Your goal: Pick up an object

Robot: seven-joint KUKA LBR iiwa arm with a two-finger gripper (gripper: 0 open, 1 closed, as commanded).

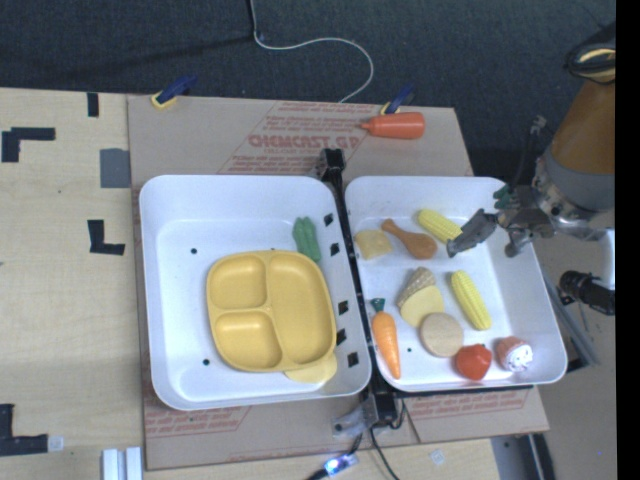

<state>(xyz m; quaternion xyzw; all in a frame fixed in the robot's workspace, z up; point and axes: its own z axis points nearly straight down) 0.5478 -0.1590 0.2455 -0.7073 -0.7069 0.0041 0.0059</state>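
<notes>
My gripper [492,236] hangs over the right side of the right bin [530,293], open, with nothing between its fingers. One dark finger [468,235] reaches left toward a small yellow corn cob [437,224], close beside it. A chicken drumstick [408,239] and a pale yellow piece [372,244] lie further left. Below the gripper sit a longer corn cob [470,300], a tan wedge [419,294], a round biscuit [440,333], a carrot [386,343], a tomato [473,361] and a red-and-white piece [514,354].
The left bin [175,268] holds a yellow divided plate [270,308], a green pepper [306,238] and a yellow slice [312,371] under the plate's edge. An orange carrot [395,125] lies on the cardboard behind the bins. A white cable [330,43] loops at the back.
</notes>
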